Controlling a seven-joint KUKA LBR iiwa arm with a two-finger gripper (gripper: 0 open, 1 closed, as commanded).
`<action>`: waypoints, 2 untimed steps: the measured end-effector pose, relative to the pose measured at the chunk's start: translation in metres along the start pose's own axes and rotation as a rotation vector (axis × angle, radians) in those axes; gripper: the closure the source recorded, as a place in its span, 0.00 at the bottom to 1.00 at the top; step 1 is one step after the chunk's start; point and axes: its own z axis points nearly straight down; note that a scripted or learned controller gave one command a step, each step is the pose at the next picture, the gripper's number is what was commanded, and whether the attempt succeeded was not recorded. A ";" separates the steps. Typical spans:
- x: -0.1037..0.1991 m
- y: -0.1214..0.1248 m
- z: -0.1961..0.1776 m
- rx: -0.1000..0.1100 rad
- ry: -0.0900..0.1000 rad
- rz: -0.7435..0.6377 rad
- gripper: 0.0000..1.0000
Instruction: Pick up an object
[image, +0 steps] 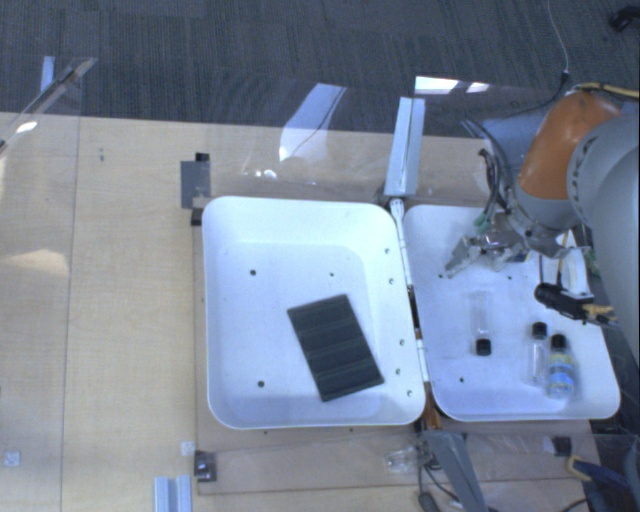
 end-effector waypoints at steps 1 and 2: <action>0.060 -0.005 0.001 -0.050 -0.016 -0.039 0.00; 0.060 -0.001 -0.014 -0.061 -0.021 -0.045 1.00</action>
